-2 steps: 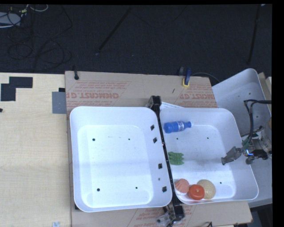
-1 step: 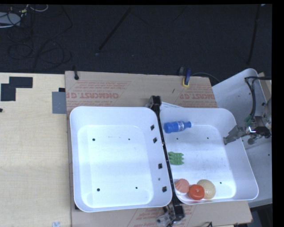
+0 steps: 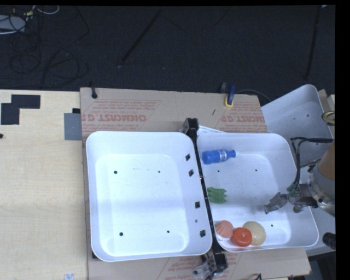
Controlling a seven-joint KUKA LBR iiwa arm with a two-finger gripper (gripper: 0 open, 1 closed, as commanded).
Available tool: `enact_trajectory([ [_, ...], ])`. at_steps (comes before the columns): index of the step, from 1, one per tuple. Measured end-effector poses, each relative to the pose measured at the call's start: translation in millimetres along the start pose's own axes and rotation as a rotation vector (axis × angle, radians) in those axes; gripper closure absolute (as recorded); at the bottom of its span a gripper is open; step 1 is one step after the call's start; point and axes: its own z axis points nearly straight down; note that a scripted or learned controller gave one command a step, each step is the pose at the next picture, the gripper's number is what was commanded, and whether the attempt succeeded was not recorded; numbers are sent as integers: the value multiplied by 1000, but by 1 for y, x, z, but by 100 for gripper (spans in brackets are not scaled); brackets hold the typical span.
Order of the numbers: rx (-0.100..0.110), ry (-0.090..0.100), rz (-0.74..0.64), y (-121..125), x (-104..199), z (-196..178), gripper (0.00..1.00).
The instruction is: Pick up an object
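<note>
White right bin [image 3: 284, 143] is holding every candidate; I am hovering my gripper [image 3: 280, 202] with nothing in its grip, prongs apart, near the beige ball [image 3: 256, 232], nothing picked yet.

This is a robotics lab or test cell, not a home. A pale wood-grain table [image 3: 38, 191] carries a flattened, printed cardboard sheet [image 3: 164, 112], and on it two shallow white bins [image 3: 142, 142] sit side by side, joined by a black clamp bar [image 3: 199, 186]. Black and grey square markers [image 3: 24, 106] are stuck on the tabletop. Loose cables [image 3: 33, 16] trail over dark carpet [image 3: 180, 49] beyond, and a clamp [image 3: 228, 94] grips the cardboard's far edge.
</note>
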Motion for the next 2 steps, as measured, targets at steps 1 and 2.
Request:
enact_trajectory([
  [1,-23,-9,-4,2,-1,-119,0],
  [2,-12,-6,-4,40,0,-91,0],
])
